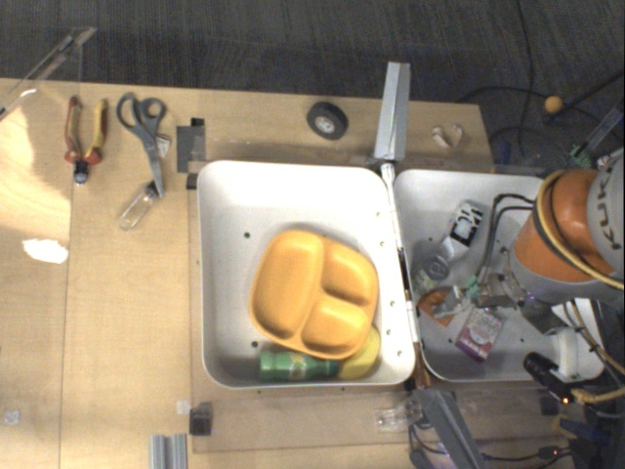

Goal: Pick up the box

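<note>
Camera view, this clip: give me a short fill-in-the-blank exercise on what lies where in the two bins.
1. The yellow divided tray lies in the ____ bin.
2. A green bottle pokes out from under the tray's ____ edge.
3. The small purple box lies in the ____ bin.
4. The scissors lie on the bench, ____ both bins.

Missing words: left; near; right; outside

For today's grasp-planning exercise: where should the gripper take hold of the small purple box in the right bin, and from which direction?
Probably from straight above, closing across its two long sides. The purple box seems to lie flat on the right bin floor, slightly turned, so its top faces up and its narrow width suits two fingers. Other small items lie close on its left, so a sideways approach looks crowded.
</note>
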Controlling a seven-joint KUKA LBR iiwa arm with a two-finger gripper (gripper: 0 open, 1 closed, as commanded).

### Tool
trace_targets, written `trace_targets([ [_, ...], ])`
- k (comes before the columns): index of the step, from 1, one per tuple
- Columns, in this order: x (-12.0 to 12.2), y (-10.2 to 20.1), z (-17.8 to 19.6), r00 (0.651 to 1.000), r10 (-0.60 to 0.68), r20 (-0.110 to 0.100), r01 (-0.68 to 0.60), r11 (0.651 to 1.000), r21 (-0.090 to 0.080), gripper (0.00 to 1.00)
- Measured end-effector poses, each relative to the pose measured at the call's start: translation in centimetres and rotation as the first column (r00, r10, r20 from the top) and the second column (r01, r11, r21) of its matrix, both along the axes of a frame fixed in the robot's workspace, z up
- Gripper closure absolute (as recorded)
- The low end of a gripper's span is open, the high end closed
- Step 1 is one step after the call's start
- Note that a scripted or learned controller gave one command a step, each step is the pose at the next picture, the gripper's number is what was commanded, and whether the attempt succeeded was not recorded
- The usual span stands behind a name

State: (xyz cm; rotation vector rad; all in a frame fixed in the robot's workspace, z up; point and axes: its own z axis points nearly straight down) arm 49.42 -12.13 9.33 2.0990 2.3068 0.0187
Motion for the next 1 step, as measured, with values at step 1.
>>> trace_targets([
  [1,0.03,-0.77,0.00,1.000,-0.026,-0.003,0.026,1.000,0.009,0.00],
])
